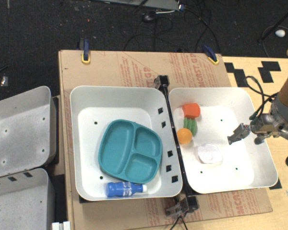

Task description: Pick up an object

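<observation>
The right bin (240, 176) holds an orange-red block (192, 110), a green piece (190, 125), an orange ball (184, 136) and a white cup-like thing (209, 154), all along its left side. My gripper (237, 133) hangs over the right part of this bin, to the right of the white thing and apart from it. Nothing shows in its grip. The left bin (86, 104) holds a teal divided plate (130, 151) and a blue bottle (125, 189) lying at its front edge.
A black divider bar (172, 133) runs between the two bins. They sit on a cardboard sheet (129, 68) held by blue-and-yellow clamps (85, 51). Spare white bins (19, 128) stand at the left. Cables (259, 92) trail near the arm at the right.
</observation>
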`<state>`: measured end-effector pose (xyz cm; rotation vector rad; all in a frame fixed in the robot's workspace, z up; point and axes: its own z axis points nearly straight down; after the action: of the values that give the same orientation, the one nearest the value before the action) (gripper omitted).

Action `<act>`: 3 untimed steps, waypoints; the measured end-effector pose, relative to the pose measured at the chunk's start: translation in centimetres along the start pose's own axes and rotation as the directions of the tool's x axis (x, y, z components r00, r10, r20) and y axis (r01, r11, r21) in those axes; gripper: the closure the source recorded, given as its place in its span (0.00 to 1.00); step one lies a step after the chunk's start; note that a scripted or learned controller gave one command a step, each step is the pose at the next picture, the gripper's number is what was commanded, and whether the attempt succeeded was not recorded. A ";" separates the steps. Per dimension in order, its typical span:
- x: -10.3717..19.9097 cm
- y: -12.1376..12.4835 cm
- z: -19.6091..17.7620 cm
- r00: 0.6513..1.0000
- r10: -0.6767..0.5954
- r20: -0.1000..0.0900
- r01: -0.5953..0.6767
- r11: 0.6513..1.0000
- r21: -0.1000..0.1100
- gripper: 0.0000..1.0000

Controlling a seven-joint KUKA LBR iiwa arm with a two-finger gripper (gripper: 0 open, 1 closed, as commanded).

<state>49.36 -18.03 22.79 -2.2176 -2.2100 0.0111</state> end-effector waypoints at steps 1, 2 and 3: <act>0.0 0.3 -0.6 1.000 -0.004 0.003 0.004 1.000 -0.012 0.00; 0.1 0.9 5.6 1.000 -0.002 0.001 0.002 1.000 -0.007 0.00; -0.2 1.8 10.5 1.000 -0.002 0.001 0.002 1.000 -0.008 0.00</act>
<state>51.01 -18.17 12.27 -2.2200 -2.2174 0.0031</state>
